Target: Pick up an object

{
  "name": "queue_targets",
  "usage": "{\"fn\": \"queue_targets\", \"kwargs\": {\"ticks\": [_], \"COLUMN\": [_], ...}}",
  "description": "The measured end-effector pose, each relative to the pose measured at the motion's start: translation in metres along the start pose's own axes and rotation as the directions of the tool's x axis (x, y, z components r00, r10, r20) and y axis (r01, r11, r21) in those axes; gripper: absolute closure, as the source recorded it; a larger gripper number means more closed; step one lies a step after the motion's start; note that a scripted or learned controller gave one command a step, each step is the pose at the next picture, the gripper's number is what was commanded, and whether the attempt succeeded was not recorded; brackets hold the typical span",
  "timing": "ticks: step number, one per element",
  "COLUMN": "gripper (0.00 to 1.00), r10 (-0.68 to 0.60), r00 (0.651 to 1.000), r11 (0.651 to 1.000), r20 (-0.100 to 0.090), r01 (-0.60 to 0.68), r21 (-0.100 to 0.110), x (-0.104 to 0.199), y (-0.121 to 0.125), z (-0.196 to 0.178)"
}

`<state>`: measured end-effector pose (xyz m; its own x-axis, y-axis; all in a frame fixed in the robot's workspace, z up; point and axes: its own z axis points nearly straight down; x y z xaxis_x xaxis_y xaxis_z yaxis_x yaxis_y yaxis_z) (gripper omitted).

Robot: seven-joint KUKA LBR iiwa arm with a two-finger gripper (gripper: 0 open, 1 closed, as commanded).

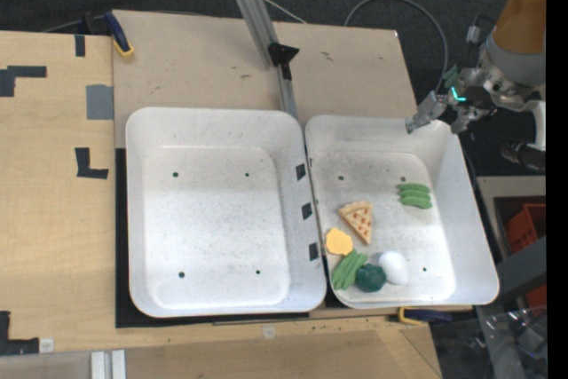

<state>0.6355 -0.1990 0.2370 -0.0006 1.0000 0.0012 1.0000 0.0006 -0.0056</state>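
The right bin (461, 191) holds several small toy foods. A green pea pod (414, 195) lies at its right side. A waffle-patterned wedge (358, 220) sits near the middle, with an orange-yellow piece (338, 241) just below it. Near the front are a green bean-like piece (348, 269), a dark green ball (371, 278) and a white egg shape (392, 266). My gripper (434, 114) hangs above the bin's back right corner, well away from all of them, with nothing between its fingers. The fingers look spread apart.
The left bin (142, 191) stands beside the right one. A grey metal post (253, 4) slants up from the back between the bins. A cable (390, 9) loops behind the right bin. The arm's orange band (524, 13) is at the right.
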Motion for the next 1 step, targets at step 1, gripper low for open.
{"fn": "queue_targets", "kwargs": {"ticks": [1], "gripper": [0.00], "r10": [-0.002], "r00": [1.000], "r11": [1.000], "r20": [0.003], "r01": [0.002], "r21": [-0.004], "x": [0.0000], "y": [0.0009], "z": [-0.0031]}}
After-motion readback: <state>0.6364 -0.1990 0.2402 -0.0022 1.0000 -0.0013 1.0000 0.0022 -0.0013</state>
